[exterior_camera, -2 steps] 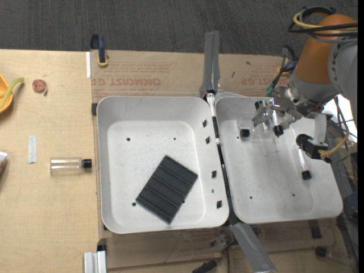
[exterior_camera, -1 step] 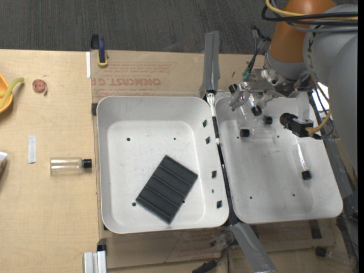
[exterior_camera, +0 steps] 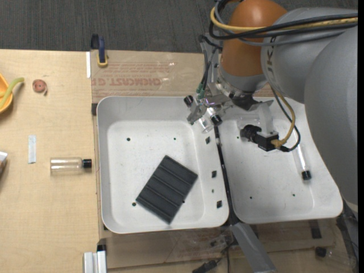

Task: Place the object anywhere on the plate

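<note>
— Near the left bin's [exterior_camera: 108, 152] front edge lies the dark ridged plate [exterior_camera: 166, 187]. Holding anything?
— My end effector [exterior_camera: 203, 114] hovers at the bins' shared rim; grip state unclear. I'd descend squarely over the plate.

**Hidden and cut-off parts over the two bins**

The arm [exterior_camera: 318, 67] runs out of frame at the top and right, and its bulk covers the right bin's [exterior_camera: 278, 209] far corner and right rim. The gripper [exterior_camera: 206, 114] is small and cluttered with cables; its finger spacing cannot be read. At the left edge, an orange-yellow object [exterior_camera: 4, 92] and a pale item [exterior_camera: 2, 162] are cropped, unidentifiable.
</note>
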